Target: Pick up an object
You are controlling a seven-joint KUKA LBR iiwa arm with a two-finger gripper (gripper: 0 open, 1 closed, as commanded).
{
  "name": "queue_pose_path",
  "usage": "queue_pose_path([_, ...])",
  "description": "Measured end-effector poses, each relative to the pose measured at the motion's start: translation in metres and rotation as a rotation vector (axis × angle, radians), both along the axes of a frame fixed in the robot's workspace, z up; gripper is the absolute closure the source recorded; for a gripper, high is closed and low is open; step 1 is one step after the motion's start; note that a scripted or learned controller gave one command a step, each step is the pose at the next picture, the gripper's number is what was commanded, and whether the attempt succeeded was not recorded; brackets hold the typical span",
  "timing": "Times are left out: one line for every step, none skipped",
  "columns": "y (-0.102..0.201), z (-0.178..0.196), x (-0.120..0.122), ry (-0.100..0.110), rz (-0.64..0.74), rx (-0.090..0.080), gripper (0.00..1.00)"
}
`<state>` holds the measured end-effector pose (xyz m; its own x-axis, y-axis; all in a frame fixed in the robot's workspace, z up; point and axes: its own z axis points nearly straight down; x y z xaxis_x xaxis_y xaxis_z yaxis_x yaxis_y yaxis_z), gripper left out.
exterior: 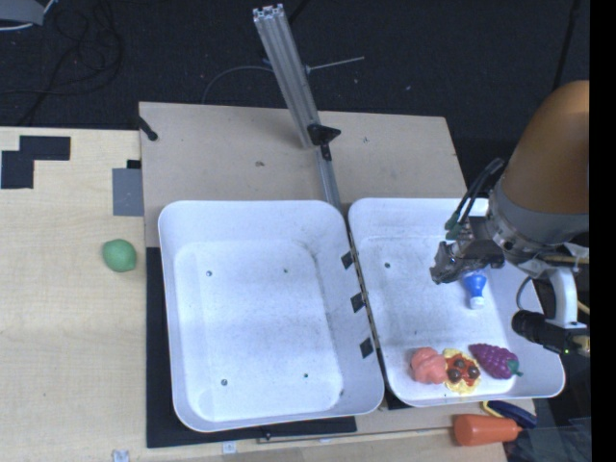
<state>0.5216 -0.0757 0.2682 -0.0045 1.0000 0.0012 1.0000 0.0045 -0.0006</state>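
Observation:
My gripper (452, 264) hangs over the right bin (404, 221), near the middle of its right half. A small blue and white object (474, 290) lies just below and to the right of it, close to or touching the gripper's dark body; whether it is held is hidden. Along the bin's front edge lie a pink-orange toy (426, 365), a yellow piece with dark and red spots (462, 372) and a purple bunch of grapes (494, 359).
The left bin (192, 221) adjoins the right one, with black clips along the shared wall. A green ball (119, 255) rests on the bench far left. An orange carrot-like toy (484, 429) lies outside the right bin's front edge. A metal rail (289, 70) rises behind.

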Motion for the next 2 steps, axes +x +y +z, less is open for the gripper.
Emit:
queue_pose_path([0.058, -0.015, 0.012, 0.001, 0.0, 0.0, 1.0])
queue_pose_path([0.116, -0.025, 0.019, 0.001, -0.001, 0.0, 1.0])
